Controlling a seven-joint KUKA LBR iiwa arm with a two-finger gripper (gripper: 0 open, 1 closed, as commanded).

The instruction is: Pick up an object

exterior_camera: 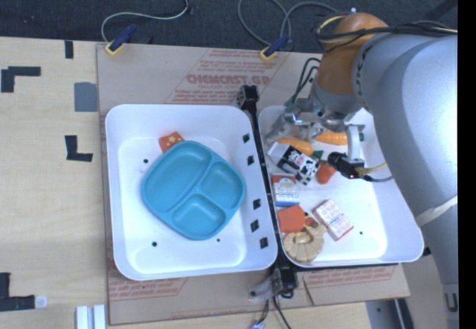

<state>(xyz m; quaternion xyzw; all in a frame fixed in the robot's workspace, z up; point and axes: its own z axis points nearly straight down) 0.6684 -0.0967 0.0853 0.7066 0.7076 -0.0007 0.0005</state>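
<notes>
White bins number two: left bin (123,171) holds one blue divided plate (193,189); right bin (387,234) one carrot (300,147); gripper (309,120) state unclear

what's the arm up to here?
The KUKA arm reaches in from the right, its end effector low over the back of the right bin, above a clutter of small items including an orange carrot-like piece. Nothing visibly grasped. The left bin holds a blue divided plate.

Small objects (305,193) cluttered in right bin (394,242); orange carrot (300,147) uppermost.
</notes>
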